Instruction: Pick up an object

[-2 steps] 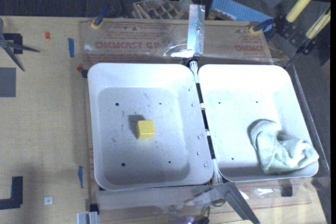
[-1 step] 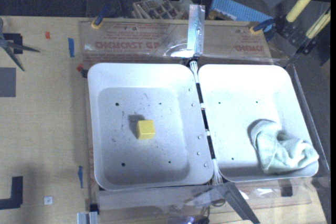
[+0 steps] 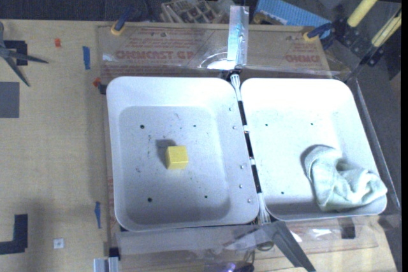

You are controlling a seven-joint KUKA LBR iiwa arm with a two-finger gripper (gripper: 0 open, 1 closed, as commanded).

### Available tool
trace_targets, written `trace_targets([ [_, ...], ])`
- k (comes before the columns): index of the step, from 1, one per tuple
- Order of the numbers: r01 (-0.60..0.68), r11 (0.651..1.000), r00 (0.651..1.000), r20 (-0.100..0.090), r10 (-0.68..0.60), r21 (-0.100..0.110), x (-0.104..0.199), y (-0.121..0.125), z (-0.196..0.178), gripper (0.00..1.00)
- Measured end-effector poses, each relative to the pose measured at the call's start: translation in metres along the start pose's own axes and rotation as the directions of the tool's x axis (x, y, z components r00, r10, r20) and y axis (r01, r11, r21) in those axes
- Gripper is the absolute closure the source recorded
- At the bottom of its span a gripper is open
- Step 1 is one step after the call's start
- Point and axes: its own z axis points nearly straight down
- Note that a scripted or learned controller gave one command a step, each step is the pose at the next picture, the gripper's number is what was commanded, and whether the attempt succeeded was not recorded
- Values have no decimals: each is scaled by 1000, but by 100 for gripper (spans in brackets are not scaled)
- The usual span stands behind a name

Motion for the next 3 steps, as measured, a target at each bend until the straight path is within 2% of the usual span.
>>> trace_targets([
  [1,6,1000,1000,1,-6,-2,3,-1,-10,100],
  [2,469,883,883,-5,-469,7,-5,0,20,100],
  [3,469,883,883,-4,-469,4,-5,1,9,100],
])
